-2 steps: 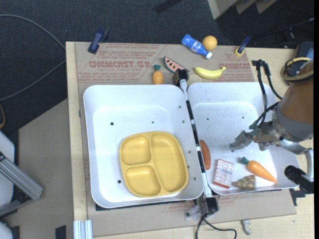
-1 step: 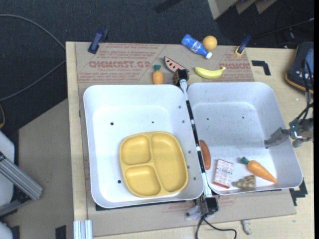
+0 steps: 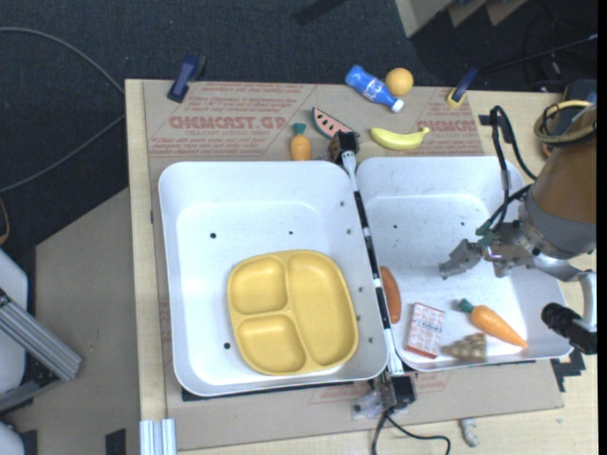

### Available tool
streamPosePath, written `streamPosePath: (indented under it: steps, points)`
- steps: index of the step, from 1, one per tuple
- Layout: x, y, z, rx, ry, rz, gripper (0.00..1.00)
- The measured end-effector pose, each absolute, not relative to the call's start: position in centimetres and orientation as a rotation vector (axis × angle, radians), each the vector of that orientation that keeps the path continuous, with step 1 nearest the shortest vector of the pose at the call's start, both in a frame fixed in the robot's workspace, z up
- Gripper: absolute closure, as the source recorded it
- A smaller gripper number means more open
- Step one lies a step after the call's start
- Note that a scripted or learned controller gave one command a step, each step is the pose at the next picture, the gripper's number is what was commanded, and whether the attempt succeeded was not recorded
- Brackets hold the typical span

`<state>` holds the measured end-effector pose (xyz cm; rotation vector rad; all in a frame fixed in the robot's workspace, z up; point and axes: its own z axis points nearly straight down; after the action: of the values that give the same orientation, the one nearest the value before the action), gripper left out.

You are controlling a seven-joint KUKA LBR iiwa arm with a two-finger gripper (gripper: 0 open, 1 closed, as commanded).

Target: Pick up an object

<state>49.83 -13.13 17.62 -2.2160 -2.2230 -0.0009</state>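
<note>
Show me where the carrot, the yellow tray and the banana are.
carrot [image 3: 497, 325]: camera view, middle of its orange body.
yellow tray [image 3: 290, 311]: camera view, central divider between its compartments.
banana [image 3: 398, 138]: camera view, middle of its curve.

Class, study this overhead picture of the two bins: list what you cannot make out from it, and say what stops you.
- Gripper, camera view: small and blurred, so open or shut cannot be told.
- Arm above the orange band: cut off by the right edge.
- Print on the small packet: too small to read.
- Brownish lump beside the carrot: too small to identify.
</note>
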Motion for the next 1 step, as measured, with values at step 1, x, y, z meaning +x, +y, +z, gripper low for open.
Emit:
streamPosePath:
  steps: [1]
  points:
    - [51.70, -1.84, 22.52, -2.218, -2.225, -0.003, 0.00]
